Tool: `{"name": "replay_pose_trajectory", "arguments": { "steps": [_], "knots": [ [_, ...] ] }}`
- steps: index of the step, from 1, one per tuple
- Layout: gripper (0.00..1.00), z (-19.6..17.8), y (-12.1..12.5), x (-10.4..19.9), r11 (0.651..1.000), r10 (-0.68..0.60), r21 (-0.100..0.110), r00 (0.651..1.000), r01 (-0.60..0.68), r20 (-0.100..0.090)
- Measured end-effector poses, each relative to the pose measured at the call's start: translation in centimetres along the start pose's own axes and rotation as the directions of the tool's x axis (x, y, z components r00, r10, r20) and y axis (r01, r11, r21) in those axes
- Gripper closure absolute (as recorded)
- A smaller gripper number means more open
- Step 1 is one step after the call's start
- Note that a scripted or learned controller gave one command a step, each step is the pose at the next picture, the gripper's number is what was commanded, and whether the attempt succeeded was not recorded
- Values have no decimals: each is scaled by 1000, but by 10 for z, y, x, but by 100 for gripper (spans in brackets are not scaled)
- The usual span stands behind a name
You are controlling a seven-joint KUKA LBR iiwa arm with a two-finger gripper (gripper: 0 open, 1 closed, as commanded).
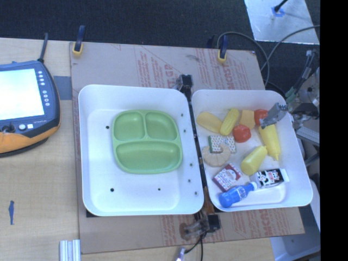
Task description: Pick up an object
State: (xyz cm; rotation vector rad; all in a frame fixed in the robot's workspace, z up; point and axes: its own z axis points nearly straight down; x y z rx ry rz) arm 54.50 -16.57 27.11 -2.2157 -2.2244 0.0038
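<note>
Arm at the right bin's far edge, nothing lifted.
Left bin (92, 194) holds a green plate (145, 141); right bin (302, 192) holds crowded toy food. Gripper (272, 116) hovers by the yellow bottle (270, 138); grip state unclear. Tight neighbours could spoil the grasp.

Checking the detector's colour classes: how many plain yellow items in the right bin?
4: a yellow lemon-like piece at the upper left, a corn cob beside it, a yellow bottle at right, a yellow lump mid-bin. Others may be hidden.
</note>
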Motion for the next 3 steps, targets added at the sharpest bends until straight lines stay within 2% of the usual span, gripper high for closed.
{"name": "replay_pose_trajectory", "arguments": {
  "steps": [1, 2, 3],
  "knots": [
    [0, 180, 43, -46, 1000, -1, 3, 1000, 1, 0],
    [100, 169, 44, -47, 1000, -3, 1, 1000, 3, 2],
    [100, 179, 83, 27, 1000, -4, 2, 1000, 4, 0]
  ]
}}
